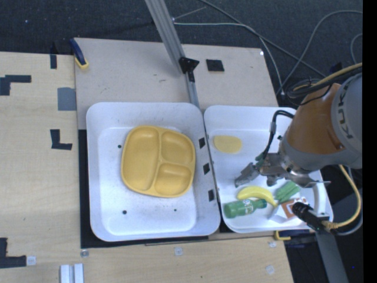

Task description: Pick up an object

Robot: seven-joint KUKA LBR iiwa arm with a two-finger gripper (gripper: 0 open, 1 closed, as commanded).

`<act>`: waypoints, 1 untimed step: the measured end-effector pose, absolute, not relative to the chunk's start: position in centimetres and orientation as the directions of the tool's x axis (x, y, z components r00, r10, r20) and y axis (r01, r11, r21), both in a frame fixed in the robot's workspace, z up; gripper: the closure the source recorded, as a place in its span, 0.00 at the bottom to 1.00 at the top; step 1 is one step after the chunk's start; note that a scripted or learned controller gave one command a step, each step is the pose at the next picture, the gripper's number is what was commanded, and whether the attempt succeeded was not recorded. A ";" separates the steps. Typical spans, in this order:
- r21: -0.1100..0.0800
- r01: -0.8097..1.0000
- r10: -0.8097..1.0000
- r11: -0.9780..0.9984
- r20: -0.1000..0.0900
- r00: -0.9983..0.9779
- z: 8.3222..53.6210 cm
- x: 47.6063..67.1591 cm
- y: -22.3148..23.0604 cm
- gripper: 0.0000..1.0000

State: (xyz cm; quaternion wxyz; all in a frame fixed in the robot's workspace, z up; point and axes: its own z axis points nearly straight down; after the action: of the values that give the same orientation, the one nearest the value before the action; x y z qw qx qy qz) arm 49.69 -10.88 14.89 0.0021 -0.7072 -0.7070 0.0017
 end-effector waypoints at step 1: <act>0.002 1.000 1.000 0.000 -0.002 0.000 10.0 48.9 -10.5 0.00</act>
State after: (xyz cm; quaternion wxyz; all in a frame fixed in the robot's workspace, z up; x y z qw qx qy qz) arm 48.89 -10.47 10.05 -0.0013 -0.7072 -0.7070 0.0000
